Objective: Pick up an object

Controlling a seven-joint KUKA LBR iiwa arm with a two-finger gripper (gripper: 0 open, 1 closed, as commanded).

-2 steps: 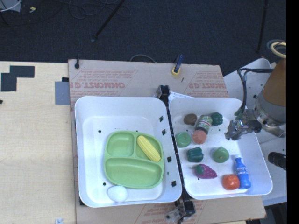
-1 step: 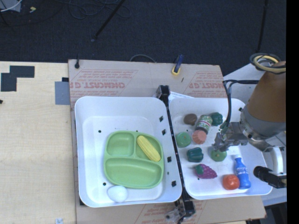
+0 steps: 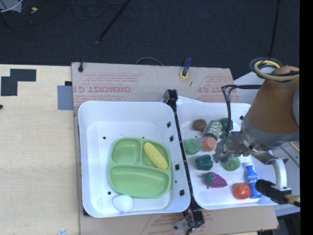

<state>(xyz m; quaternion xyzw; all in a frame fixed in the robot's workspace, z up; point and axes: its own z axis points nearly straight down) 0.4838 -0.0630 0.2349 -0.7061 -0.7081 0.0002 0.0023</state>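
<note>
The pincer (image 3: 226, 153) hangs low over the right bin (image 3: 195, 112), amid toy foods by the green ring (image 3: 231, 164); its grip I cannot tell.

- Green divided plastic tray (image 3: 139, 182) in the left white bin (image 3: 93, 126), holding a yellow corn cob (image 3: 155, 155).
- White egg (image 3: 122, 202) beside the tray.
- Gripper (image 3: 226, 153) low over the right white bin (image 3: 195, 112) among toy foods.
</note>
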